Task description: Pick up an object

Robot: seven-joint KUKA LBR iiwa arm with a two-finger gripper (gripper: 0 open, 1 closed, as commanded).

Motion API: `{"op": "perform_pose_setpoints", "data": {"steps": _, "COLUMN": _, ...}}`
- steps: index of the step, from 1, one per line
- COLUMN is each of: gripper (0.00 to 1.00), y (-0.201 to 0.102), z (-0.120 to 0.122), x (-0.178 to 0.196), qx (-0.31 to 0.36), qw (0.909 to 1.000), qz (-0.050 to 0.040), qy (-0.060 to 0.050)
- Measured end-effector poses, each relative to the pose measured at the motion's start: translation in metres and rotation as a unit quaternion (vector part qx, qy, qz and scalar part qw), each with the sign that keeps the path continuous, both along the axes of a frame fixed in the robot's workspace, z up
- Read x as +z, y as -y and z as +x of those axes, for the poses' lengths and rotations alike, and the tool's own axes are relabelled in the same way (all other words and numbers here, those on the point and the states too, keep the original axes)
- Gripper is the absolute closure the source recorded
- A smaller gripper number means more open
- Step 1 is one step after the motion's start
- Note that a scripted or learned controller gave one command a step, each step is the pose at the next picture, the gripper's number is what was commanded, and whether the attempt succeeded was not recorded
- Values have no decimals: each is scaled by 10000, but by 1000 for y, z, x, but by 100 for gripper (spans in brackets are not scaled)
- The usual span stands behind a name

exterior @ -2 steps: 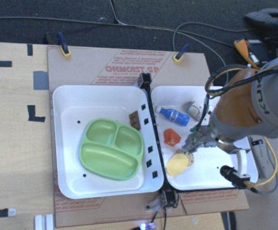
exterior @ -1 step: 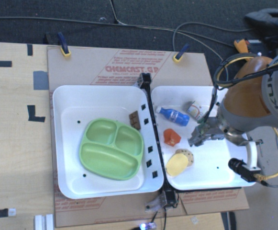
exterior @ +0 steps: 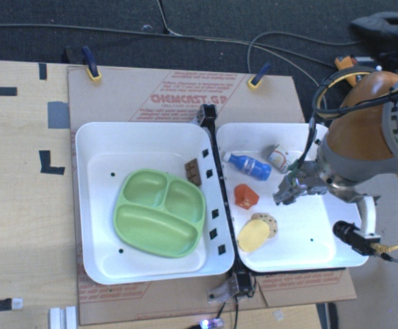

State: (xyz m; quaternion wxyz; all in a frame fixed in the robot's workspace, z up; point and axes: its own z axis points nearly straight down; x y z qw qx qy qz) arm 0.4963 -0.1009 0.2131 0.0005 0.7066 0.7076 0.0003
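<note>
In the right bin (exterior: 301, 256) lie a blue bottle (exterior: 249, 166), a small orange-red object (exterior: 246, 196), a yellow piece with a speckled cookie-like top (exterior: 255, 232), and a small grey-white can (exterior: 277, 157). My gripper (exterior: 285, 192) hangs over the right bin's middle, to the right of the orange-red object and below the can. Its dark fingers point left and down, and nothing shows between them. The view does not let me tell whether they stand apart or together.
The left bin (exterior: 92, 184) holds a green divided plate (exterior: 160, 212) and a small brown block (exterior: 193, 172) near the divider. A black divider strip (exterior: 216, 184) runs between the bins. The arm's orange-banded body (exterior: 359, 132) overhangs the right bin's right side.
</note>
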Motion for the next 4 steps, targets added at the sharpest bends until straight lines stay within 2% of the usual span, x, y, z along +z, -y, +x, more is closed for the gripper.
{"op": "perform_pose_setpoints", "data": {"steps": 1, "gripper": 100, "y": -49, "z": 21, "x": -8, "qx": 26, "qw": 10000, "qz": 11, "qy": -14}}
{"op": "perform_pose_setpoints", "data": {"steps": 2, "gripper": 100, "y": -100, "z": 45, "x": 4, "qx": 30, "qw": 10000, "qz": 10, "qy": -5}}
{"op": "perform_pose_setpoints", "data": {"steps": 4, "gripper": 100, "y": -189, "z": 106, "x": 20, "qx": 27, "qw": 10000, "qz": 8, "qy": 0}}
